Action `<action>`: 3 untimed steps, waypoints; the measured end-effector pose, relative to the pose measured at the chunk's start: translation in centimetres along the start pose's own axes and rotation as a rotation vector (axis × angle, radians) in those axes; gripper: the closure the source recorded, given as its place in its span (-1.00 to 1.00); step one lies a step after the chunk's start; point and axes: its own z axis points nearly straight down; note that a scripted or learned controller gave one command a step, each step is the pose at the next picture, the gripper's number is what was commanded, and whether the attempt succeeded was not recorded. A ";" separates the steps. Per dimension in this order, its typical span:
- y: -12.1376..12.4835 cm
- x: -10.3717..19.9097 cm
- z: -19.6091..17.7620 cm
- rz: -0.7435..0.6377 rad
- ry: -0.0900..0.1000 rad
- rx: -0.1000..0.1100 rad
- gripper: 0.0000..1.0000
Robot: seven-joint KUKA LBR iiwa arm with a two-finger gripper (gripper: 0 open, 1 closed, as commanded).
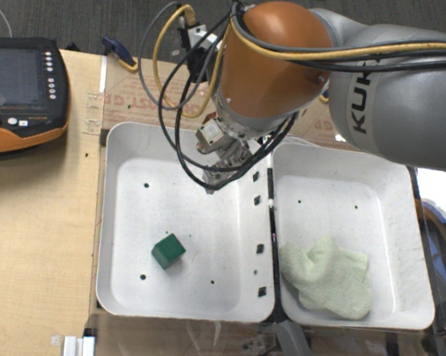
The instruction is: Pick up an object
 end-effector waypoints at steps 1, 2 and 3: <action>-2.7 2.8 -1.9 -0.494 -0.001 0.001 1.00; 0.4 7.8 0.6 -0.742 -0.001 -0.001 1.00; 4.4 10.0 1.4 -0.812 0.001 -0.002 1.00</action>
